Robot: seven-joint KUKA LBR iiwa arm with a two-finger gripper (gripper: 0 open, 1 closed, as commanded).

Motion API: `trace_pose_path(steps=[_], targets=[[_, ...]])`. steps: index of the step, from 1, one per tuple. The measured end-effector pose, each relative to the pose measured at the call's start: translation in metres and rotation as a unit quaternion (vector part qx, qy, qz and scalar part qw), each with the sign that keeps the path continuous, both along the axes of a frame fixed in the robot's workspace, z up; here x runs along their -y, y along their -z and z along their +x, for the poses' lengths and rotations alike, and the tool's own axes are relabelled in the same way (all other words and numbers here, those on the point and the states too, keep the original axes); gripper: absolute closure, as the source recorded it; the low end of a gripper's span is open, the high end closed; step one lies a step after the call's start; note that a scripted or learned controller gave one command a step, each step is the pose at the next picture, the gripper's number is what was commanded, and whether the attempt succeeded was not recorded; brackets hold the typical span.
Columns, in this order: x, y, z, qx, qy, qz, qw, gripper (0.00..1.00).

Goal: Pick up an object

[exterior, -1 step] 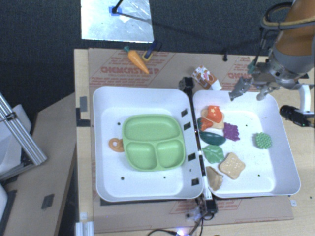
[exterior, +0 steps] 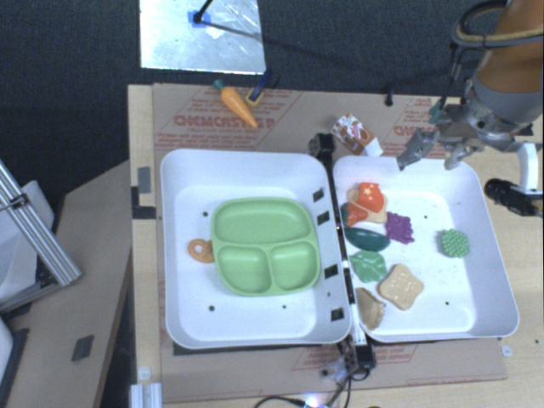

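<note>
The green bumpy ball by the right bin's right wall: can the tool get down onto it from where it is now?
Probably yes. The green bumpy ball lies alone on bare floor of the right bin, apart from the other items, and the tool hovers above the bin's far rim. The nearby wall may crowd one finger.

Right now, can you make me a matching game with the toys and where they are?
Things:
1. green divided plate
2. toy carrot
3. purple grapes
4. pretzel

Places:
A. on the bench behind the bins
B. in the right bin
C. middle of the left bin
D. in the left bin, by the plate's left edge

Pairs: 1-C, 2-A, 3-B, 4-D
</note>
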State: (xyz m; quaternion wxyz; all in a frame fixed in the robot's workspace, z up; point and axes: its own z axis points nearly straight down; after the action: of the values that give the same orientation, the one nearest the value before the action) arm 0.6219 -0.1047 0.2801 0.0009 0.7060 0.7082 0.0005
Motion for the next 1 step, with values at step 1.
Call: trace_pose_path(steps=[1], targets=[[0.0006, 0.0454, -0.0079, -0.002, 0.001, 0.0003, 1.0000, 0.00]])
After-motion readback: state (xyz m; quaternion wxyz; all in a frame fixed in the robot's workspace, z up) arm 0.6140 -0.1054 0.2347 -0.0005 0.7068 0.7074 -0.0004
